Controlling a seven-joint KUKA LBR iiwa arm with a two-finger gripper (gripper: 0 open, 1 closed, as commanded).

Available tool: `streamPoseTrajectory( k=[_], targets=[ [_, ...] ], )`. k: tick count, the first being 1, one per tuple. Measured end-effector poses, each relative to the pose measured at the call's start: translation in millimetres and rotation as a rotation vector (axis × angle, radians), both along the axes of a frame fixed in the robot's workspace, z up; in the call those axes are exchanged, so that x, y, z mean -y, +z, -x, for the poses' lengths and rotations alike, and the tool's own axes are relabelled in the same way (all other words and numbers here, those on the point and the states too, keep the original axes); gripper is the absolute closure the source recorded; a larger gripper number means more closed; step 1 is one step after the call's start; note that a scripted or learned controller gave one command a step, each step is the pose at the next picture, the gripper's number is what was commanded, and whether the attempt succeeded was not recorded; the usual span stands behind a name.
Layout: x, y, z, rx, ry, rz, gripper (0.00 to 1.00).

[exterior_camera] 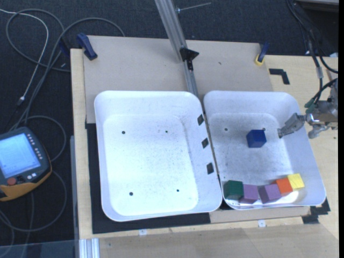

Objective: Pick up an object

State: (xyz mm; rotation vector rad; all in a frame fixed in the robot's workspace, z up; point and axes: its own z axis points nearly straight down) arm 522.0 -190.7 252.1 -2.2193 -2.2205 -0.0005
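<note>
My tool [294,125], finger spread indiscernible, hangs over the right bin [301,109] near the blue cube [256,138], holding nothing visible.

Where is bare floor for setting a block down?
The left bin floor is bare wall to wall. The right bin is free behind the blue cube; its front wall is crowded with green, purple, orange and yellow blocks.
</note>
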Motion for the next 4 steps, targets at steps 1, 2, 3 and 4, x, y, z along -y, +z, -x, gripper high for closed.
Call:
streamPoseTrajectory(
  k=[1, 2, 3, 4],
  targets=[
    [-12.0, -146.3, -40.6, -0.007, 0.002, -0.002, 0.0],
    [-27.8, -152.5, -109.8, 0.007, 0.005, 0.002, 0.0],
    [-55.8, -152.7, -61.3, -0.004, 0.0, -0.001, 0.0],
    [-55.1, -141.7, -63.4, 0.001, 0.0, 0.0, 1.0]
  ],
)
